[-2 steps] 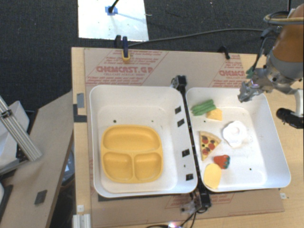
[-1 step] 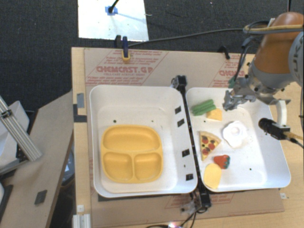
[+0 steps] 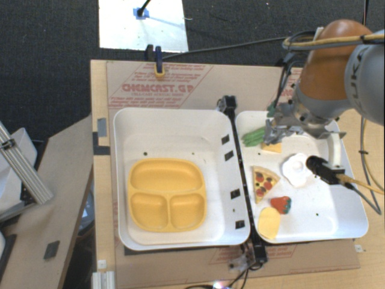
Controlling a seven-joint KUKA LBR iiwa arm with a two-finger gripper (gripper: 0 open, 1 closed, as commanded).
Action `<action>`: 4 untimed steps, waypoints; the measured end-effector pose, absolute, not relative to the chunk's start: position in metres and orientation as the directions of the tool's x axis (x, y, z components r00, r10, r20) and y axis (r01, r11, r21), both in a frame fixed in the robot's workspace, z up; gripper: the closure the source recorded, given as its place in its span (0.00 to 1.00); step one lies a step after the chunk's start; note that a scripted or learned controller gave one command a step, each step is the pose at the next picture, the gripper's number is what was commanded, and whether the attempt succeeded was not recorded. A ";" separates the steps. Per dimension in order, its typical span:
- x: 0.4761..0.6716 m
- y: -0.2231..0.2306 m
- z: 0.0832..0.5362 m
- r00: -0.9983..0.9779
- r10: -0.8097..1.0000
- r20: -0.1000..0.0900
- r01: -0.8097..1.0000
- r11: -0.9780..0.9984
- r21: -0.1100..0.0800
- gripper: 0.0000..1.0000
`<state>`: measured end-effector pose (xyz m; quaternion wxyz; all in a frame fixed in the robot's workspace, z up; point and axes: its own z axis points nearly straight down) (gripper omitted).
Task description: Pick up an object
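Nothing is lifted yet: your gripper [image 3: 274,131] hangs low at eleven o'clock in the right bin [image 3: 352,224], over the green piece [image 3: 254,137]; its grasp you cannot tell.

I see in the right white bin [image 3: 349,221] a green leafy toy [image 3: 254,136] by a yellow cheese wedge [image 3: 272,147], a pizza slice [image 3: 264,183], a white fried-egg piece [image 3: 295,169], a red-and-teal toy [image 3: 281,204] and a pale yellow chip [image 3: 269,223].

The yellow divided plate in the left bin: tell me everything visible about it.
The yellow divided plate is a rounded-rectangle tray, plastic by its look, with one wide compartment along its far side and two smaller ones along its near side. It lies flat and upright on the floor of the left bin, toward the near side. Nothing sits in it or touches it besides the bin.
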<state>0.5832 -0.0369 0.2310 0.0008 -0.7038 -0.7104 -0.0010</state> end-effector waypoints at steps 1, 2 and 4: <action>0.564 0.016 0.227 -0.010 1.000 0.003 1.000 0.010 0.000 1.00; 0.537 0.057 0.236 -0.009 1.000 0.002 1.000 0.009 -0.001 1.00; 0.512 0.102 0.235 -0.003 1.000 0.001 1.000 0.003 0.000 0.00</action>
